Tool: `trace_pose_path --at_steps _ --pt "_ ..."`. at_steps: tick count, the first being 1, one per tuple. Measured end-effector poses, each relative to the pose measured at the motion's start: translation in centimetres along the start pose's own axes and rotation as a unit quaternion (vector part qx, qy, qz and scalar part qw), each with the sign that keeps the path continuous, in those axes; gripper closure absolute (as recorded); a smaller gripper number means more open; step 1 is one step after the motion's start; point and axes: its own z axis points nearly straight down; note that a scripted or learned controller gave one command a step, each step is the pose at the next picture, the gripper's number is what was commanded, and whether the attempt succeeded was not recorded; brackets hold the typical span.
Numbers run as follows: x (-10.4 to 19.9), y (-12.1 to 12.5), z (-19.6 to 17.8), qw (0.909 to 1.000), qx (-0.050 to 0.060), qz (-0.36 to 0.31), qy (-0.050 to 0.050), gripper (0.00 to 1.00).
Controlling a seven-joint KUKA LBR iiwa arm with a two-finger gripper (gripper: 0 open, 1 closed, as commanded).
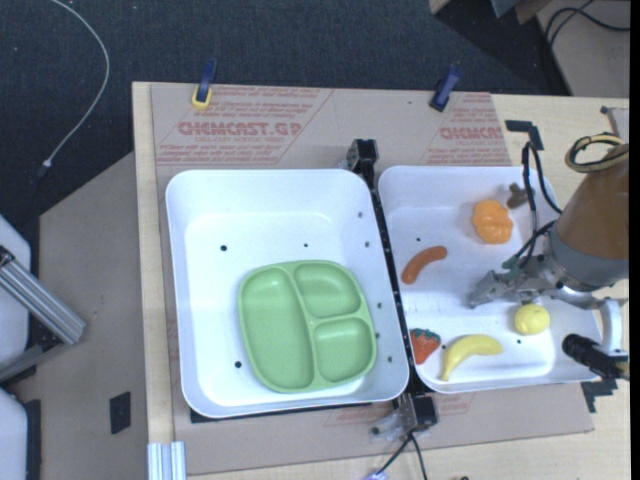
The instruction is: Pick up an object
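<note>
My gripper (492,290) hangs low over the middle of the right bin (440,193), reaching in from the right. Nothing shows in its grasp. A yellow lemon (532,319) lies just to its lower right, very close to the wrist. An orange fruit (492,221) sits above it toward the bin's far side. A reddish sausage (423,263) lies to its left, apart from it. A yellow banana (468,351) and a red strawberry (425,344) rest near the bin's front edge.
The left bin (200,218) holds a green divided plate (305,325) toward its front. A black clamp (362,154) sits at the top of the seam between the bins. The arm's orange band (600,213) rises at the right edge.
</note>
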Motion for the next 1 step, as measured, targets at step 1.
trace_pose_path --at_steps 1 --pt "-0.01 0.01 -1.05 1.0000 -0.001 0.000 0.000 1.00"
